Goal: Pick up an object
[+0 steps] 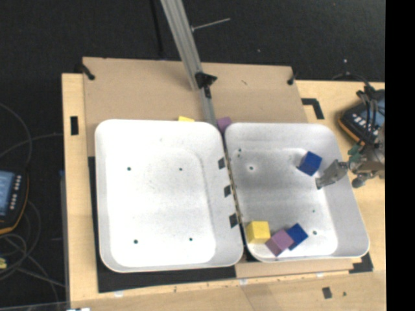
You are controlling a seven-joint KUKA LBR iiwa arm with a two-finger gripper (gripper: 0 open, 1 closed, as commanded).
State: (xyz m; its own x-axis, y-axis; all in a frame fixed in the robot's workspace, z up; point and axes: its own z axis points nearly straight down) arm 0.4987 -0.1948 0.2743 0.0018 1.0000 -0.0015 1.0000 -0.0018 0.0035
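Observation:
The right bin (337, 238) holds several small blocks. A blue block (310, 163) lies near its upper right. A yellow block (258, 230), a purple block (280, 241) and a second blue block (297, 234) cluster at its front edge. My gripper (344, 176) reaches in over the bin's right rim, just right of and slightly below the upper blue block. Its two grey fingers stand apart with nothing between them. The rest of the arm is cut off at the right.
The left bin (104, 173) sits beside the right one. A yellow block (186, 118) and a purple block (224, 123) lie behind the bins on the board. A slanted metal post (185, 41) rises at the back centre. A dark device (360, 118) sits at the right.

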